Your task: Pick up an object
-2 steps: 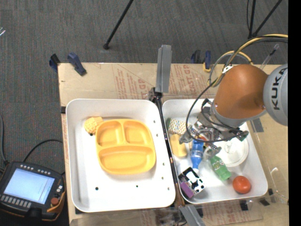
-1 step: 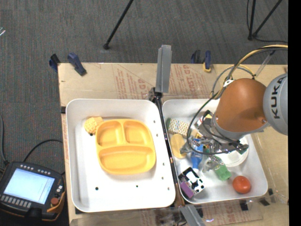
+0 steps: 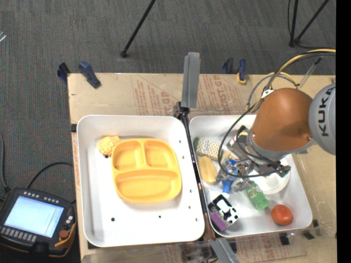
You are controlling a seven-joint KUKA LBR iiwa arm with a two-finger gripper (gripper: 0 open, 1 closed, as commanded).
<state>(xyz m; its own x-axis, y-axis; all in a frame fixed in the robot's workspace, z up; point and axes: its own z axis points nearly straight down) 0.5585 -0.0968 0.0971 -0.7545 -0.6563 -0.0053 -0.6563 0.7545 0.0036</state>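
The arm reaches down into the right bin (image 3: 303, 203), its orange band above the wrist covering the middle of the bin. The gripper (image 3: 233, 171) is low among the cluttered objects near the bin's centre-left, beside a pale yellow piece (image 3: 208, 170) and blue items (image 3: 226, 186). A green bottle-like object (image 3: 256, 196) lies just below the wrist. A red tomato-like ball (image 3: 282, 215) rests at the front right. A black-and-white block with purple (image 3: 224, 211) sits at the front left. A patterned packet (image 3: 208, 146) lies toward the back left.
The left bin (image 3: 93, 141) holds a yellow divided plate (image 3: 146, 169) and a small yellow corn-like toy (image 3: 107, 144) at its back left. A grey post (image 3: 191, 81) stands behind the divider between bins. A pendant screen (image 3: 33, 218) lies on the floor at left.
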